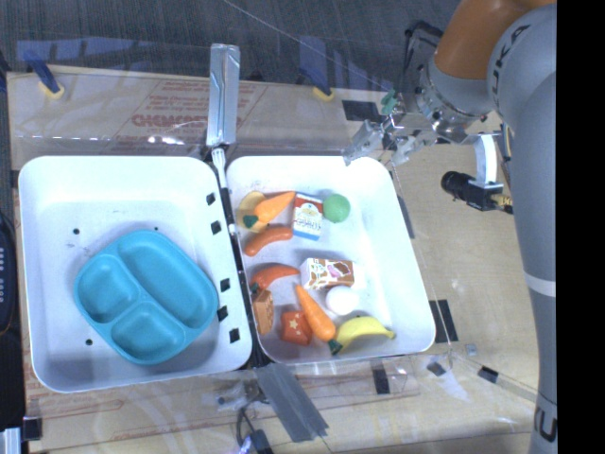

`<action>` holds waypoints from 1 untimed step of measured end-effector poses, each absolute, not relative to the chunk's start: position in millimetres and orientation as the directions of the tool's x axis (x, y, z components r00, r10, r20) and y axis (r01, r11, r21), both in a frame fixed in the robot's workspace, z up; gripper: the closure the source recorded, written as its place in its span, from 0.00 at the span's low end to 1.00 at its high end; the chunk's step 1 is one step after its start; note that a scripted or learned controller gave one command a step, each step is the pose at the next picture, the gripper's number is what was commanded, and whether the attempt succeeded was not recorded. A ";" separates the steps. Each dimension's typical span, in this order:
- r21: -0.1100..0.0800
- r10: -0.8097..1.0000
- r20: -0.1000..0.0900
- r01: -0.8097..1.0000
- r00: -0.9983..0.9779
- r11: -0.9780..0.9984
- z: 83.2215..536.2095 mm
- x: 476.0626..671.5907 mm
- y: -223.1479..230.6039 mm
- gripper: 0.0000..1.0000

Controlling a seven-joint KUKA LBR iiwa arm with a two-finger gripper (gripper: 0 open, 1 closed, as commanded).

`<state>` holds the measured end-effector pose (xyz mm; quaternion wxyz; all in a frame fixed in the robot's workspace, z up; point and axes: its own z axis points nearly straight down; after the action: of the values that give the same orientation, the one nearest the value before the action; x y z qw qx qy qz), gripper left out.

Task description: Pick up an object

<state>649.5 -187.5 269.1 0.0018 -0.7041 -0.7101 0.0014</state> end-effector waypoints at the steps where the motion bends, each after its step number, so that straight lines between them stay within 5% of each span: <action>1: -0.011 1.000 0.002 1.000 0.021 -0.021 173.1 608.9 -182.4 0.00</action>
<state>608.9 -182.4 173.1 0.0047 -0.7145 -0.6996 0.0033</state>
